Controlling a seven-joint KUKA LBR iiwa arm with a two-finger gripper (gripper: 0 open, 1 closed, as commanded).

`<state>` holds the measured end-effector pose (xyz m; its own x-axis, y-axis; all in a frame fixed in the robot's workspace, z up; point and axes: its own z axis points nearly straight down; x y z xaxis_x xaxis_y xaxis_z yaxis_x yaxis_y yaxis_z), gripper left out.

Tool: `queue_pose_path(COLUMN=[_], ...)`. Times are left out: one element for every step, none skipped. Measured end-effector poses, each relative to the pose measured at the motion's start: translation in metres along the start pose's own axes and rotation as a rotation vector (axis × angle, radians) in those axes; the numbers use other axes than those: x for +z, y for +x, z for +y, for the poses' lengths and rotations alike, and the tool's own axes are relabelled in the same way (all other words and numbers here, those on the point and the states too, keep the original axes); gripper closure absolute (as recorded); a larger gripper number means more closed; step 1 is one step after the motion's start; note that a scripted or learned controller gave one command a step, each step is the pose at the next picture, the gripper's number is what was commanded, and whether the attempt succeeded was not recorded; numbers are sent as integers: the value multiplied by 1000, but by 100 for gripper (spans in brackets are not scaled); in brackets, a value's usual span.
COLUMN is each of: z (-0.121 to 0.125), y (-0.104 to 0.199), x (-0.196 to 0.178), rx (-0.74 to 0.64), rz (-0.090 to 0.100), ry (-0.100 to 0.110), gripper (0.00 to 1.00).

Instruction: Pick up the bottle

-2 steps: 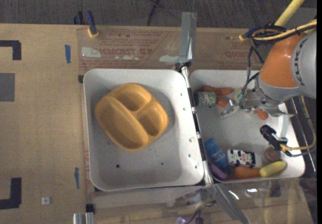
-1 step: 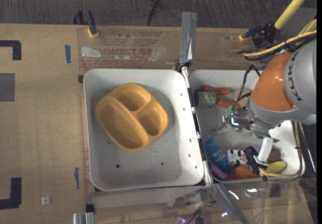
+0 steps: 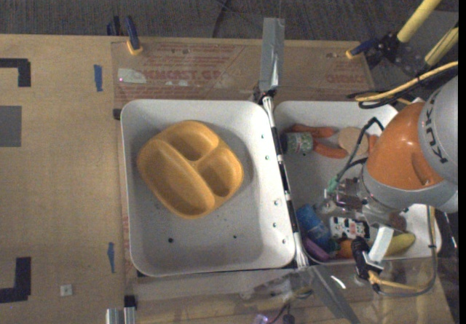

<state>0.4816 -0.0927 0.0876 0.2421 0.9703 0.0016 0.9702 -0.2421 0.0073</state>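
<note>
The arm reaches over the right bin [image 3: 291, 113], and its gripper [image 3: 349, 207] points down into the bin's front half, largely hidden under the grey and orange wrist. Just left of the gripper lies a blue bottle-like object [image 3: 312, 222], close to the bin's left wall. A small green container [image 3: 298, 143] with a light label lies on its side near the back left of the same bin, well apart from the gripper. Whether the gripper touches anything is hidden.
A yellow divided plate [image 3: 191, 167] lies in the left bin [image 3: 218, 250]. The right bin also holds orange carrots [image 3: 331, 150], a tan piece [image 3: 352, 139], a purple item [image 3: 320, 248], a patterned white box [image 3: 344, 228] and a yellow banana [image 3: 400, 244].
</note>
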Motion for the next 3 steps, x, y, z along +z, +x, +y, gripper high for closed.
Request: queue_pose_path(z=[0,-18,-32], y=[0,66,122], x=[-9,-96,-143], rx=[2,504,1121], rz=[1,-5,-8], ry=[-1,10,9], gripper=[100,100,100])
